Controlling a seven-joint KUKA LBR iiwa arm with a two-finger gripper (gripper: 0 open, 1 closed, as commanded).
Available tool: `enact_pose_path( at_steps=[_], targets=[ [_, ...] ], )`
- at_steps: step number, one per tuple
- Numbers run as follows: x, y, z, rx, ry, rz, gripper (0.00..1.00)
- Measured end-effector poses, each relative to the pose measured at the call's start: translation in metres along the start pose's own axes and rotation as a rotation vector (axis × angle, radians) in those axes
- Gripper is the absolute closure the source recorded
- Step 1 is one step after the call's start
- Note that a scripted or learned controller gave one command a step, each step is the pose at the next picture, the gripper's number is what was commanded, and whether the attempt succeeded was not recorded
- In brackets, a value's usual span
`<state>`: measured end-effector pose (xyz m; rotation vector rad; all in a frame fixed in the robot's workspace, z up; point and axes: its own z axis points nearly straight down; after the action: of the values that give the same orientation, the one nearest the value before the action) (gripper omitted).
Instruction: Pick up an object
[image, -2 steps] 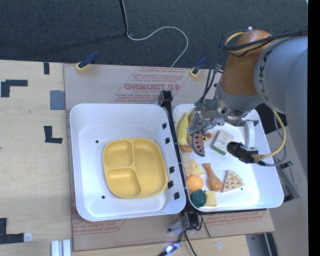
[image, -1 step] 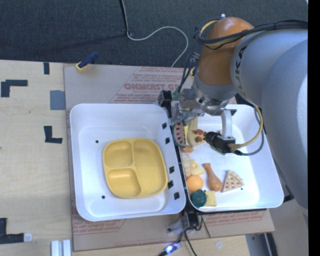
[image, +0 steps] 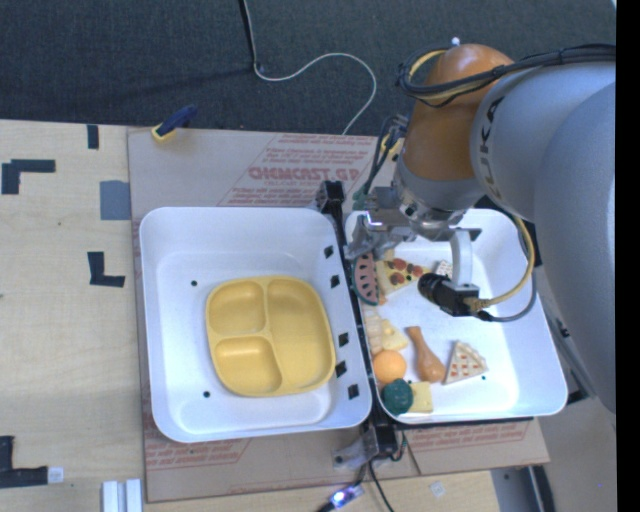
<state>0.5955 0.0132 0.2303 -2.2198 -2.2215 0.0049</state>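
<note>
The end effector (image: 372, 232) is hanging over the top left corner of the right bin (image: 520, 395), just above a watermelon slice (image: 367, 279) and a pizza slice (image: 402, 271); whether it is apart or together I cannot tell. Toward 6 o'clock from it, a drumstick (image: 424, 352), an orange (image: 389, 366), a green ball (image: 397, 397) and a sandwich wedge (image: 464, 362) are lying in the same bin. At 8 o'clock, a yellow divided plate (image: 268, 334) is sitting in the left bin (image: 170, 260). Both bins are resting on the table (image: 60, 300).
</note>
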Motion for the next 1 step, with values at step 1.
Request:
enact_pose_path(
  at_steps=[1],
  targets=[
    [-0.0026, 0.0124, 0.0161, -0.001, -0.001, 0.0, 1.0]
  ],
)
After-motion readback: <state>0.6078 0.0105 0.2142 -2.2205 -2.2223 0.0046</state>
